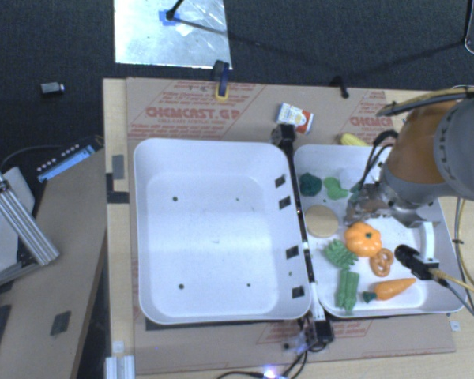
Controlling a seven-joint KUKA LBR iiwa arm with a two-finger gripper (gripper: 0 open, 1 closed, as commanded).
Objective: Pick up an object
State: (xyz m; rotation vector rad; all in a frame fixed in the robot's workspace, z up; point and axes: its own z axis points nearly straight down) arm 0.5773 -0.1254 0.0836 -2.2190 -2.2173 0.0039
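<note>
Down in the right bin [332,158] hung the gripper [365,204], just above the orange pumpkin [363,239] and beside the tan round disc [321,221]; whether it gripped anything could not be told from this slant. Behind it the grey arm [446,152] with its orange band [415,144] came in from the right. Around the pumpkin lay the other toys: a dark green leafy piece [310,184] and a lighter green one [334,186] toward the bin's far side, a green broccoli-like piece [339,253], a pretzel [381,261], a carrot [393,288] and a green bean bundle [347,289] toward the near side. A yellow object [352,140] sat at the far rim. The left bin [213,235] adjoined the right one.
</note>
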